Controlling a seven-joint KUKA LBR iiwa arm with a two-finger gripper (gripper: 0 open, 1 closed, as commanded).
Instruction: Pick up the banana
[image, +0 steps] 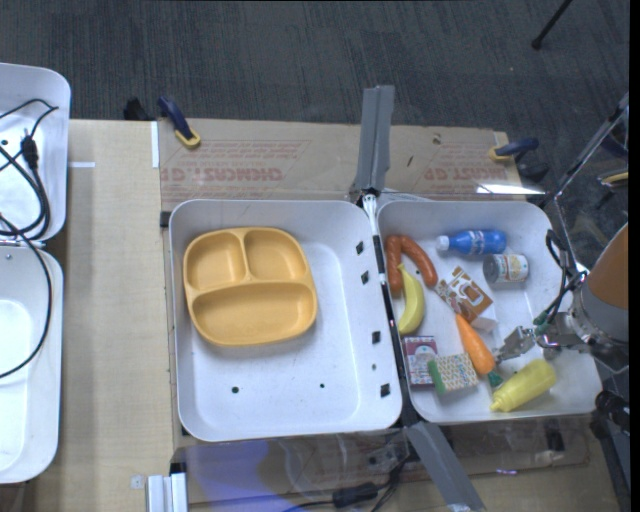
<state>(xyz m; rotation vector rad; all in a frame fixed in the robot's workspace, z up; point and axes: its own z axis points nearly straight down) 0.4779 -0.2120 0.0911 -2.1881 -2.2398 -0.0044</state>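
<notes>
A yellow divided plate is seen in the left bin, toward its upper left, with the rest of that bin's floor left bare. Printed lettering is carried by the brown cardboard behind the bins, but it appears upside down and cannot be read with confidence. In the right bin, the banana is found against the left wall, lying lengthwise and touching the divider side. It is crowded at its upper end by a reddish sausage, which curves just above and beside it. A small red carton is placed just below the banana, and a green-edged sponge lies next to that. Further right, a printed snack box is seen near the bin's middle, its writing too small to be made out, and a carrot is laid at a slant below it. A blue bottle and a small can are set near the top, the can's label unreadable. A yellow squeeze bottle lies at the lower right. The gripper is held low over the bin, just right of the carrot and above the yellow bottle, well apart from the banana; its state cannot be told, and nothing is seen to be held in it.
</notes>
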